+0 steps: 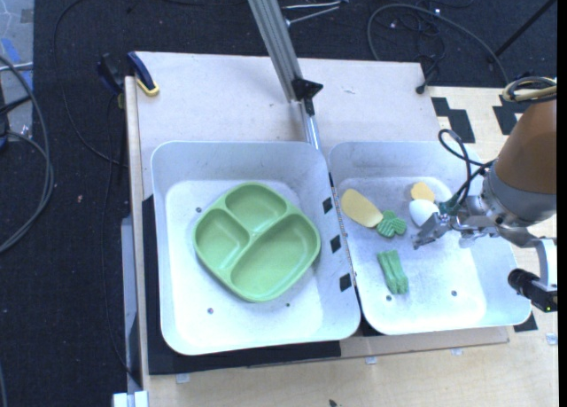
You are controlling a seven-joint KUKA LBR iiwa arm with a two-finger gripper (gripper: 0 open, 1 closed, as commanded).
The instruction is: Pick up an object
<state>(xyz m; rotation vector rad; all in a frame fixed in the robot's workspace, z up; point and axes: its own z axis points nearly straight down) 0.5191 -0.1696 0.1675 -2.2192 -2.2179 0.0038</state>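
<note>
The right bin (461, 303) holds a small cluster: a white egg (423, 212), a yellow piece (423, 191) just behind it, a pale yellow slab (361, 207), a green ruffled piece (392, 227) touching the slab's lower end, and a green stick (392, 272) lying apart nearer the front. The claw (429, 233) hangs low just beside the egg, tips close to the floor; nothing shows between them, and whether it is released or clenched cannot be told. Bare floor lies at the bin's front right and back. The left bin (177, 308) carries a green divided plate (257, 241), with margin all round. The arm (530, 170) is cut off at the right edge.
</note>
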